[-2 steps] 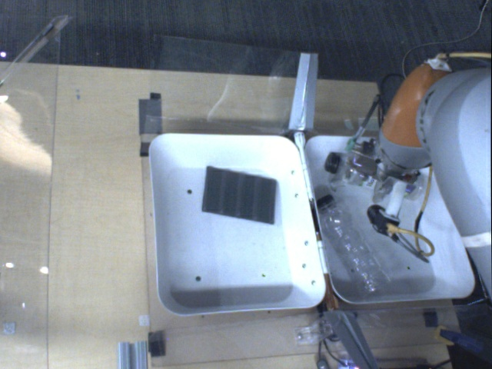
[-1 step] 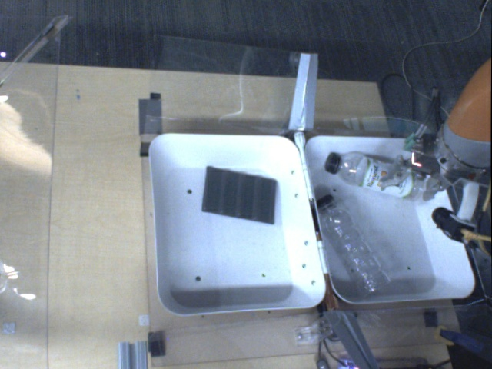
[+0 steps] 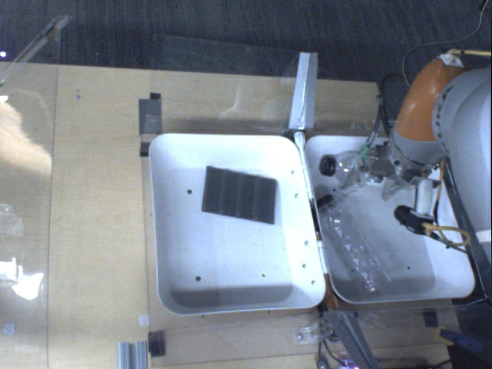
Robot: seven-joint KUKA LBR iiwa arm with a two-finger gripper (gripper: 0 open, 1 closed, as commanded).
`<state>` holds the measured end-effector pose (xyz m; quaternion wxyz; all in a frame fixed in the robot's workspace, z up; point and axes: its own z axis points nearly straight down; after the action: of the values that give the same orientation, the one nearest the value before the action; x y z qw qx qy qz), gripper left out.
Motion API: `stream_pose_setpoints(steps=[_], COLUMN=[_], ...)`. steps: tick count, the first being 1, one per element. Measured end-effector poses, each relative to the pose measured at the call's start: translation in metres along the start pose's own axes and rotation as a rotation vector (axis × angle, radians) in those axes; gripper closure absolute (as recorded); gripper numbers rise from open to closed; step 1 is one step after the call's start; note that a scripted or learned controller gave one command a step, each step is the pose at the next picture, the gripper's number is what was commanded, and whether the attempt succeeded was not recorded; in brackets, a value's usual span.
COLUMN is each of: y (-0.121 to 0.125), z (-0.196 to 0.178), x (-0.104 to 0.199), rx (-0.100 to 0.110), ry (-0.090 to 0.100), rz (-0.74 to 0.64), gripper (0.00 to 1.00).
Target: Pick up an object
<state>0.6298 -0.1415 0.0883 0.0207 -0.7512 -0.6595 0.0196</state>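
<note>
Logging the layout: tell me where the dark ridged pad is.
The dark ridged pad lies flat in the left bin, toward its upper middle, apart from the walls.

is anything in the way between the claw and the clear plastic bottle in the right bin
Nothing visible blocks it. The claw is low in the right bin, and the clear plastic bottle lies just beside it toward the divider. The dark pad sits apart in the left bin.
</note>
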Motion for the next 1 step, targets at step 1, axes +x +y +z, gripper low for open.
stream_pose_setpoints(steps=[1], y=[0.0231], z=[0.0064], x=[-0.0374], rx=[0.029], ry=[0.028], rz=[-0.184], gripper=[0.0])
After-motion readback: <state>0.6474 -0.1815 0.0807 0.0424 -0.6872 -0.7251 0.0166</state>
